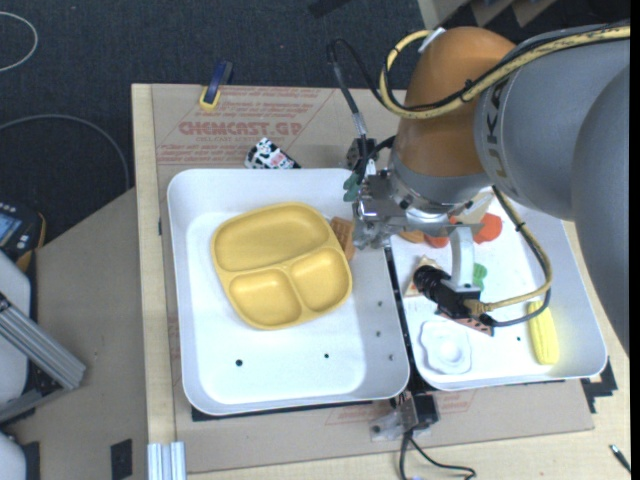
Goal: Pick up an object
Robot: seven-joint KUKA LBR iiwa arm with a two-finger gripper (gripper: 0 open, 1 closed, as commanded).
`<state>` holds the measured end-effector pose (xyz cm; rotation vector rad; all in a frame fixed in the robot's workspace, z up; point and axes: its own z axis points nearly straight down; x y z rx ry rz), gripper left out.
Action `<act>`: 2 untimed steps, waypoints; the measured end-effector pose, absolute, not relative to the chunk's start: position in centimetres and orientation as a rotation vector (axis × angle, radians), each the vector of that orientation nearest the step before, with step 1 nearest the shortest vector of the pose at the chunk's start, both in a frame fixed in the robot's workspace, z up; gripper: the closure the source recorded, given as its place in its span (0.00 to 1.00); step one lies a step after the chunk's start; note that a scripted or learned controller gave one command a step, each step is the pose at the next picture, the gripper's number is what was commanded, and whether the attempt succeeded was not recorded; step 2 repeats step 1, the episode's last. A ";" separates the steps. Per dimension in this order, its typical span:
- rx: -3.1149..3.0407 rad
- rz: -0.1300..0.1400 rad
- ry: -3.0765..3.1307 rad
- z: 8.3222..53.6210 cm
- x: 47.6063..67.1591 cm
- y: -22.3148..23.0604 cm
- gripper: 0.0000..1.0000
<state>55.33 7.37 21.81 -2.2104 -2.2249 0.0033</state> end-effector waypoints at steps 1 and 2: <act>-2.217 0.003 -2.221 21.5 54.7 8.2 1.00; -2.217 0.003 -2.221 21.5 54.7 8.2 1.00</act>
